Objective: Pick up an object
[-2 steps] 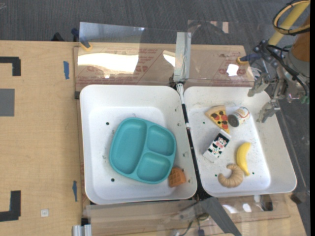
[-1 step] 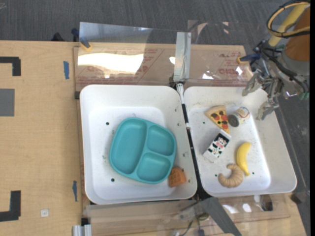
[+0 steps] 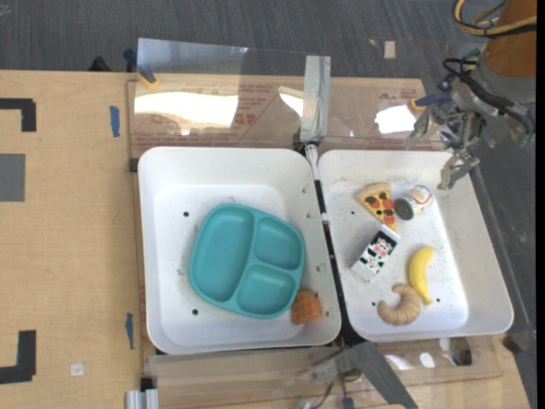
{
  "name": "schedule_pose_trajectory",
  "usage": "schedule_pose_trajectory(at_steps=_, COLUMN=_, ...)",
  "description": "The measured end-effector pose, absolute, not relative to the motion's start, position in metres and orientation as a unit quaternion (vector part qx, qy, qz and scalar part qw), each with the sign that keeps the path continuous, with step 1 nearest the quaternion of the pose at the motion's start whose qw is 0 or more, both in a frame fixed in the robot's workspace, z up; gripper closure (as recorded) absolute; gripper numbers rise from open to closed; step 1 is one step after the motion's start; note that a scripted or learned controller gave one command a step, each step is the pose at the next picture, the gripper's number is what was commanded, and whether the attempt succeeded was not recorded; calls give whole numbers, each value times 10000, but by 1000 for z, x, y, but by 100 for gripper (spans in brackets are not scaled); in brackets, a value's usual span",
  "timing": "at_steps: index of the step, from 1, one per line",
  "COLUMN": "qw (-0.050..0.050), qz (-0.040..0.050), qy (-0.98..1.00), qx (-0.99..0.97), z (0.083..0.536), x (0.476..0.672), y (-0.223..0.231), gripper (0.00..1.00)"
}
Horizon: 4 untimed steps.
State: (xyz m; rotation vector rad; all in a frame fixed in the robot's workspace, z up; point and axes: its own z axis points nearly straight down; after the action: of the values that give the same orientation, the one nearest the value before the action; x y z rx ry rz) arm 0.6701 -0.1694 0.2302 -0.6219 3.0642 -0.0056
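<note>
5 small things lie in the right bin (image 3: 485, 313): pizza slice (image 3: 375, 200), cup (image 3: 415, 201), carton (image 3: 375, 255), banana (image 3: 421, 272), croissant (image 3: 400, 306). Gripper (image 3: 456, 173) hovers at the bin's far right corner, fingers empty; how wide they stand, I cannot tell. Best come straight down over the cup nearby.

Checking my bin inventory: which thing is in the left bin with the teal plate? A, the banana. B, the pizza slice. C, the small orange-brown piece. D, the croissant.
C: the orange-brown piece lies by the plate's lower right corner in the left bin; the others are in the right bin.
</note>
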Motion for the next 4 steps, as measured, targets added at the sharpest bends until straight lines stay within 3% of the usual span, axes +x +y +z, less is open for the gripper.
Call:
schedule_pose_trajectory(at_steps=1, qw=89, qz=-11, qy=9836, qx=-1801, z=297, x=670, y=-109, gripper=0)
schedule_pose_trajectory(at_steps=2, qw=-14, qz=23, qy=9581, qx=-2863, z=153, x=666, y=-122, gripper=0)
schedule_pose_trajectory(at_steps=3, qw=62, qz=-22, qy=9393, qx=-3430, z=90, x=670, y=-93, gripper=0)
schedule_pose_trajectory(at_steps=4, qw=115, qz=-33, qy=9394, qx=-3426, z=104, x=673, y=-92, gripper=100)
